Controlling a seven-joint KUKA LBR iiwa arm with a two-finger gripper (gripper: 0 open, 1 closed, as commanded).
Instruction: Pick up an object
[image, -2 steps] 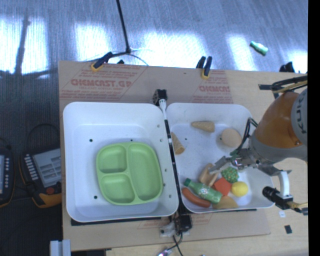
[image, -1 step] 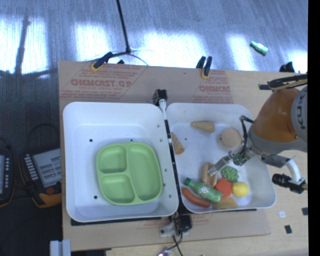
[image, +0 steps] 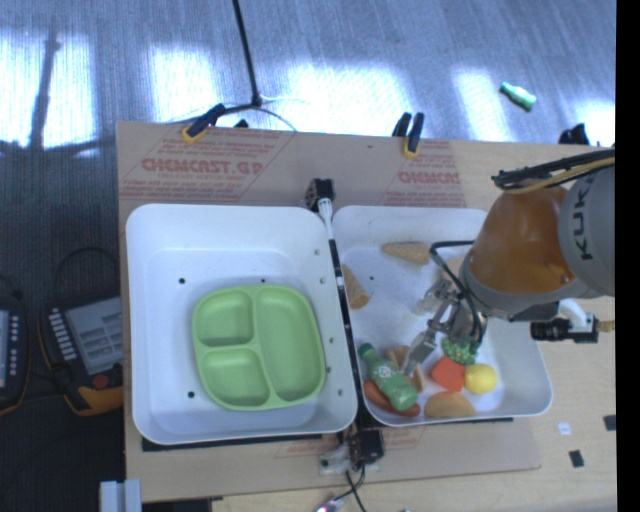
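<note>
Gripper (image: 440, 335) low in right bin (image: 520, 395), grasp state: cannot tell | green toy (image: 460, 351) just beside it, orange piece (image: 448, 374) below | judgement: lowered here to reach the crowded food pile.

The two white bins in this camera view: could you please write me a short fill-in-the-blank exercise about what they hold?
1. The green divided plate lies in the ____ bin of the view.
2. That plate has ____ compartments.
3. The gripper hangs over the ____ bin, above the pile of toy food.
4. The round toy at the right end of that pile is ____ in colour.

Missing words: left; three; right; yellow
</note>
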